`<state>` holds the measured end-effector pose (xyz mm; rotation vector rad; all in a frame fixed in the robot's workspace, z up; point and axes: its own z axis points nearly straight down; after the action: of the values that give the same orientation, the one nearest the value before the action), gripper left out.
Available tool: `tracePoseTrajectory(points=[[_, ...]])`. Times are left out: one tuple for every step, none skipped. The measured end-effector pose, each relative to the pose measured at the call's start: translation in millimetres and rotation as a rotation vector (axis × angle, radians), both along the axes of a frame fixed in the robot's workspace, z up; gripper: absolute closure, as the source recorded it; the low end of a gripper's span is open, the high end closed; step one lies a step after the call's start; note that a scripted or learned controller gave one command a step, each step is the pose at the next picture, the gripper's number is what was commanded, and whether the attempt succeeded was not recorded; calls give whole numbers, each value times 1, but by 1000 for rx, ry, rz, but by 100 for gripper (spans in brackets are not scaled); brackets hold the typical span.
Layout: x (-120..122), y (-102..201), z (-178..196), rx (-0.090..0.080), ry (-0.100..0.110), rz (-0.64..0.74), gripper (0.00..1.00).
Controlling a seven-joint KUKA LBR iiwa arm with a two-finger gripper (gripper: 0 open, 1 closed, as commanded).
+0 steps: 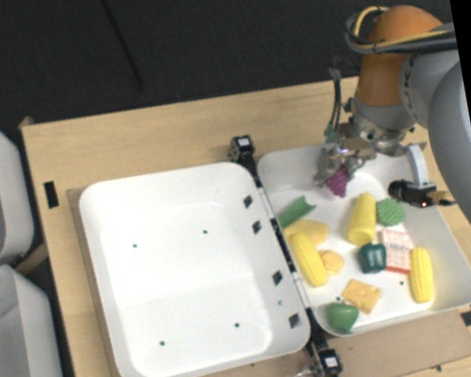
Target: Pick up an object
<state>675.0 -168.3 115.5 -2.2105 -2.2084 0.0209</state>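
Here, small purple object (pixel 337 181), below jaws (pixel 337 165)

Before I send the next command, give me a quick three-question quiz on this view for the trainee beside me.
1. True or false: the gripper is over the right bin.
2. Which colour is the small object right at the gripper? A. purple B. orange C. blue
3. Fill in: the yellow corn cob lies near the right bin's ____ edge, as the camera sees it.

Key
1. True; the left bin is on the other side of the divider.
2. A
3. right
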Motion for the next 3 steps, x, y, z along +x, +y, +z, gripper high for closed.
tracePoseTrajectory(points=[[-1, 3, 2, 0, -5, 1, 100], [-11, 17, 12, -4, -26, 1, 100], [-13, 19, 13, -4, -26, 0, 100]])
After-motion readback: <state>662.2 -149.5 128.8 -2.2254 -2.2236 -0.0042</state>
